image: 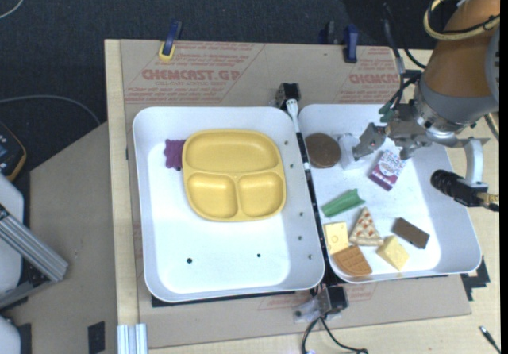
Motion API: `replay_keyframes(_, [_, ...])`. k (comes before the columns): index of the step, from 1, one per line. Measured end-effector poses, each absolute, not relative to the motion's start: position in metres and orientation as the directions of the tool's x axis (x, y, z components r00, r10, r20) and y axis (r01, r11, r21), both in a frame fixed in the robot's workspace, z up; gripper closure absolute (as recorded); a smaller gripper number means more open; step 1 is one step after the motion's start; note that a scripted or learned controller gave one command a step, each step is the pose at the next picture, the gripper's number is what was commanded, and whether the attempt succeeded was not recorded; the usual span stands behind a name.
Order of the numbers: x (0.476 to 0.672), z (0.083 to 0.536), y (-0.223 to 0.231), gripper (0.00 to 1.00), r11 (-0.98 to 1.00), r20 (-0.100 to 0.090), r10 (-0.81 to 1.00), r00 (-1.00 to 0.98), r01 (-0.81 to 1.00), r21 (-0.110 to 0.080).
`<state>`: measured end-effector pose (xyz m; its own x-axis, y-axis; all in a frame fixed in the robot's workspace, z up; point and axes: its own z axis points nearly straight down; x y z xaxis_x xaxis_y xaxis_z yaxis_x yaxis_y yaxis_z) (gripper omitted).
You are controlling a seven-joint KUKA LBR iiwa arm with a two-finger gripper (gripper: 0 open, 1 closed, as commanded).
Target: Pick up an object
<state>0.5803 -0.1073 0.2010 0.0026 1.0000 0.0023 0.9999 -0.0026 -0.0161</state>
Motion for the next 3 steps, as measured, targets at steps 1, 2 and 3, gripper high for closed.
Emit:
replay_keyframes(1, [0.583,0.209,-0.107,0.00,0.000,0.001,1.000,0.000,1.000,-0.002])
replay_keyframes(2, [0.581,0.146,-0.111,0.00,-0.001,0.002,1.000,0.001,1.000,-0.008])
replay_keyframes(3, [0.583,0.085,-0.114,0.00,0.000,-0.002,1.000,0.000,1.000,0.000])
